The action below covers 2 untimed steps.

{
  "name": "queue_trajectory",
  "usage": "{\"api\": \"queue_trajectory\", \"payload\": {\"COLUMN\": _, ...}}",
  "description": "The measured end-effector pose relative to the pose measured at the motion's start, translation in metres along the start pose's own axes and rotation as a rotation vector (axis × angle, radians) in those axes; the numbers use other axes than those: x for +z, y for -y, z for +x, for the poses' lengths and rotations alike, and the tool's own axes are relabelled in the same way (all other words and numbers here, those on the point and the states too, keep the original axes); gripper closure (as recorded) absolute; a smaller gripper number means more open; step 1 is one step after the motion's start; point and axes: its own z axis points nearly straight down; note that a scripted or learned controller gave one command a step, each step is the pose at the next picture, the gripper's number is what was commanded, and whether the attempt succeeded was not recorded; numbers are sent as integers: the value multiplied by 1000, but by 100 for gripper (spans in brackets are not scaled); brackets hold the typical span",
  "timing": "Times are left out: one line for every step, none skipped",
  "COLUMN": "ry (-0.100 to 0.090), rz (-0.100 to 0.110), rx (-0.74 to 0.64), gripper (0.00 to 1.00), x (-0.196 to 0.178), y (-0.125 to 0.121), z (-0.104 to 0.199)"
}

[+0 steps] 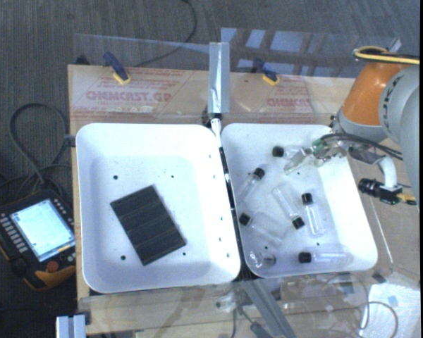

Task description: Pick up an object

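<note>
1. The likely targets are the clear vials with black caps scattered in the right bin (352, 189). One vial (311, 212) lies right of the bin's middle, another (252, 180) lies near the divider between the bins, and a third (324, 257) lies along the near wall. Loose black caps sit among them, and one cap (277, 151) lies toward the far wall.

2. The tool (311, 153) sits low over the far right part of that bin, reaching in from the arm (370, 97). A pale, glassy shape shows at its tip, possibly a vial. I cannot tell whether it is between the fingers or lying on the bin floor, nor whether the tool is open or closed.

3. The left bin (92, 189) holds a dark ribbed slab (147, 224), lying flat and skewed, well apart from the tool.

4. Both bins rest on the counter (155, 97), with a handheld pendant (34, 234) off its left side.

5. Risks, as I judge them:
   - The vials are round, smooth and clear, so a closing tool could squeeze one sideways and send it rolling.
   - Transparent glass on white gives little contrast, so the program could aim off-centre.
   - The tool works close to the bin's far right wall, so a finger could catch the rim or pin a vial against it.
   - A loose cap could be taken instead of a vial.
</note>
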Motion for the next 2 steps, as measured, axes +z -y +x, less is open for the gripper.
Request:
{"api": "queue_trajectory", "payload": {"ry": -1, "rz": 2, "rx": -71, "gripper": 0, "x": -3, "y": 77, "z": 19}}
{"api": "queue_trajectory", "payload": {"ry": 4, "rz": -3, "rx": -125, "gripper": 0, "x": -5, "y": 137, "z": 35}}
